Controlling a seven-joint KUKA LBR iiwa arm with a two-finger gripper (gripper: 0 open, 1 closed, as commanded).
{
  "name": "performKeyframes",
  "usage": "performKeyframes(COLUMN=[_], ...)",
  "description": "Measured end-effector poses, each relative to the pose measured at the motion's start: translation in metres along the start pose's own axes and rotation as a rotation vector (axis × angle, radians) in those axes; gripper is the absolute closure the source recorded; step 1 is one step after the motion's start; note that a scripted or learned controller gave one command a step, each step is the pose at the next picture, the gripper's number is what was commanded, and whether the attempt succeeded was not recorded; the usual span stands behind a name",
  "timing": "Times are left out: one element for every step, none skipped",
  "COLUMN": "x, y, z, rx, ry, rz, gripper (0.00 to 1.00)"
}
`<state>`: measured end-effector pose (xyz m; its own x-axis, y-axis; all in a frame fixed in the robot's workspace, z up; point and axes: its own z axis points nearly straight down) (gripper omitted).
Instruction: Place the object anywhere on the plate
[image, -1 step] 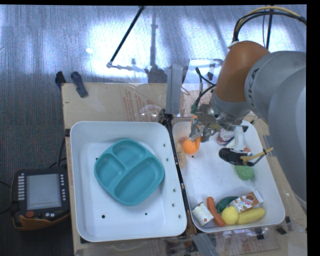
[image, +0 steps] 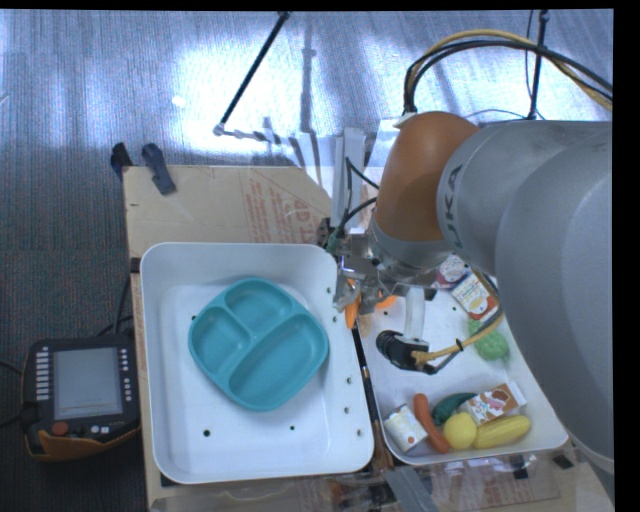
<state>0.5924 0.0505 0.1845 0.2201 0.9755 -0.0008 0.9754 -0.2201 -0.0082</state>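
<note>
A teal divided plate (image: 258, 342) lies in the left white bin (image: 180, 270), with nothing on it. My gripper (image: 358, 296) hangs over the rim between the two bins, just right of the plate's right edge. A small orange object (image: 351, 314) pokes down from between its fingers, so the gripper appears shut on it. The arm's orange band and grey wrist hide the back of the right bin (image: 395, 452).
The right bin holds a green fuzzy item (image: 491, 346), a juice carton (image: 493, 402), a yellow lemon (image: 459, 431), a banana (image: 507, 431), a red-orange sausage shape (image: 431, 423) and a white can (image: 405, 428). A black cable fitting (image: 398, 350) dangles under the wrist.
</note>
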Motion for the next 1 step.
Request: performKeyframes(x=[0.0575], y=[-0.0347], z=[-0.0060], rx=[0.000], ry=[-0.002], rz=[0.163], gripper=[1.00])
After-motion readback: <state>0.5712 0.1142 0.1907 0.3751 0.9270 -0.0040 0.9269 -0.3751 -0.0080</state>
